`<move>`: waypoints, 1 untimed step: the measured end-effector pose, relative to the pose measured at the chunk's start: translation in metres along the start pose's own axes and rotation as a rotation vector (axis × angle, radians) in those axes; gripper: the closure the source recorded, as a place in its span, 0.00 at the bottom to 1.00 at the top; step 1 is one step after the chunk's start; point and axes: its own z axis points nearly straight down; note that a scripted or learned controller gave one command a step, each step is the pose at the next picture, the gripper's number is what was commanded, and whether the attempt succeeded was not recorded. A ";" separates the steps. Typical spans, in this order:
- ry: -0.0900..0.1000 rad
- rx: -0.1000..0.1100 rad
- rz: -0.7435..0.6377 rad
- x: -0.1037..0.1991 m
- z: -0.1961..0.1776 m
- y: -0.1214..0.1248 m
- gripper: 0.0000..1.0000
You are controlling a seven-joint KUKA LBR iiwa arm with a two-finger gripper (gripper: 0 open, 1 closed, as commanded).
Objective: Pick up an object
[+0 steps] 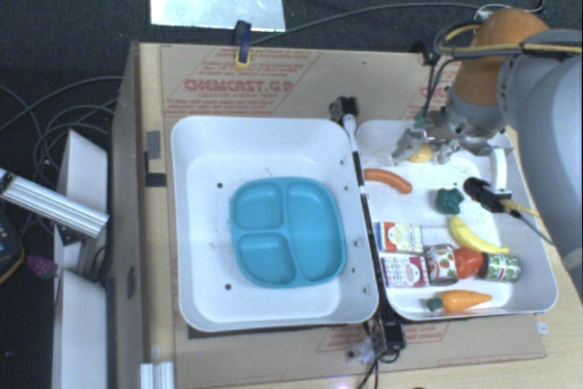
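Observation:
My gripper [424, 148] is low over the far end of the right bin [537, 287], its fingers apart. A small pale-yellow object [422, 156] lies on the bin floor between the fingertips; I cannot tell if they touch it. In front of it lie an orange sausage [387, 181], a dark green lump [448, 199] and a yellow banana [474, 237]. Nearer the front edge are two small cartons [399, 237] [404, 271], a red-labelled item [453, 263], a green can [501, 268] and a carrot [460, 300].
The left bin [196, 150] holds a blue divided plate [288, 230]. A black clamp [346, 111] sits where the two bins meet at the back. The grey arm [537, 87] comes in from the right above the right bin's far corner.

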 end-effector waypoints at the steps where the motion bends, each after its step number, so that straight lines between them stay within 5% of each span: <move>1: -0.002 -0.003 0.002 -0.040 -0.093 0.000 0.00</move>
